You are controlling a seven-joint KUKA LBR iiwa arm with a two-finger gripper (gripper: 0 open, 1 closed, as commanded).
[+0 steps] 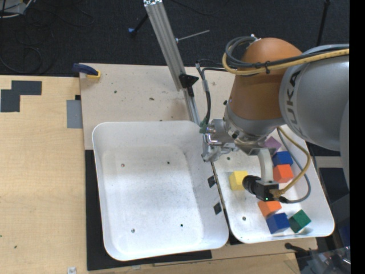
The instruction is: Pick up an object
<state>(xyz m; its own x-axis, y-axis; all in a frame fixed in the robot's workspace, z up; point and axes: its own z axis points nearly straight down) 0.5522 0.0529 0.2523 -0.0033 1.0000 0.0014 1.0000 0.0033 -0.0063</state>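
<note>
The claw hangs just up-left of the yellow block in the right bin; whether it is spread or pressed together, I cannot tell. An orange block, blue block and green block lie lower right of the yellow block.

Partial dark letters "UK" on grey arm link; no other legible text
</note>
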